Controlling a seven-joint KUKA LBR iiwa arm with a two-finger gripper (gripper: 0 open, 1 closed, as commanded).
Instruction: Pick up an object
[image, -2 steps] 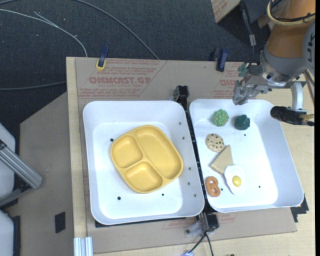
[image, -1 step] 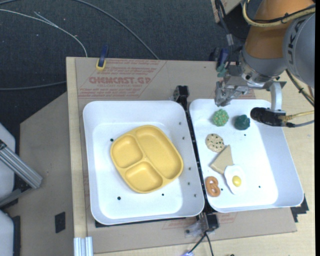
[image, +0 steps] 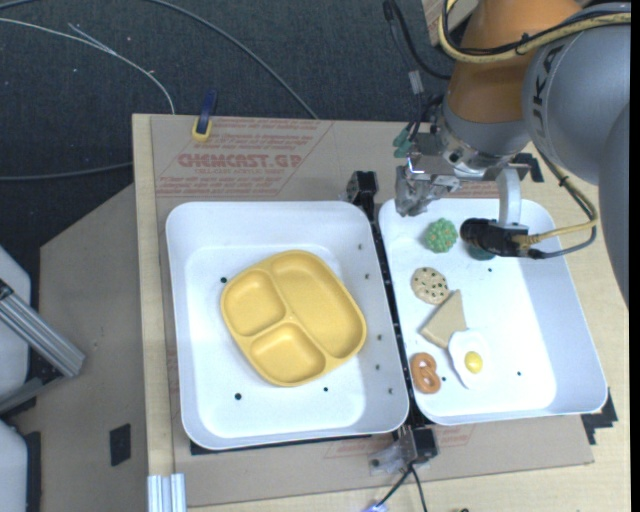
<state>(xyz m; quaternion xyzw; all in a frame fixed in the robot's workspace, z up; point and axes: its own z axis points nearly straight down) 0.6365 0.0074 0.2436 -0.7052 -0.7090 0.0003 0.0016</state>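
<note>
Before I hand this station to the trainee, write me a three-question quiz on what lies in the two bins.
1. True or false: the yellow divided plate lies in the bin on the view's left.
2. Which item lies nearest the end effector? A) fried egg B) green broccoli piece C) pretzel
3. Fill in: the chocolate chip cookie lies just above the ____ in the right-hand bin.

Key: 1. True. 2. B. 3. Slice of toast.
</note>
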